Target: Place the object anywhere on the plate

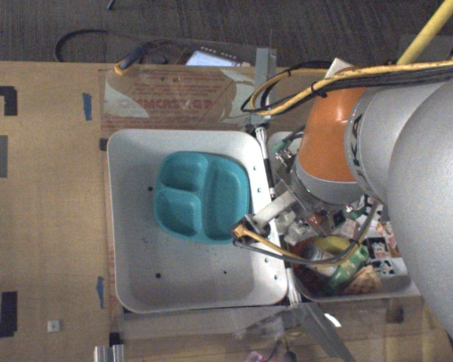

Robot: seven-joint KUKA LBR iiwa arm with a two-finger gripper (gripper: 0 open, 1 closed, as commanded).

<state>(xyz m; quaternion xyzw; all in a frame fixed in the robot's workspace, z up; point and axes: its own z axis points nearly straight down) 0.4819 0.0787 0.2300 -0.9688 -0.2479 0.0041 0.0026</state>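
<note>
Nearest, along the near wall of the right bin point(385, 286), a jumble is lying: a yellow object point(334, 243), a green object point(346, 271) and a printed card point(377, 247) whose marks are too small to read. The object to be placed is sitting somewhere in this heap, apart from the plate; which one it is I cannot tell. The gripper point(315, 228) is hanging just over the heap, and whether it is released or clenched cannot be told. In the left bin point(181, 277) the teal plate point(204, 194) is resting near the right wall. Beyond it, on the worktop point(45, 202), a clear sheet point(170, 96) is showing faint reddish lettering, unreadable.
</note>
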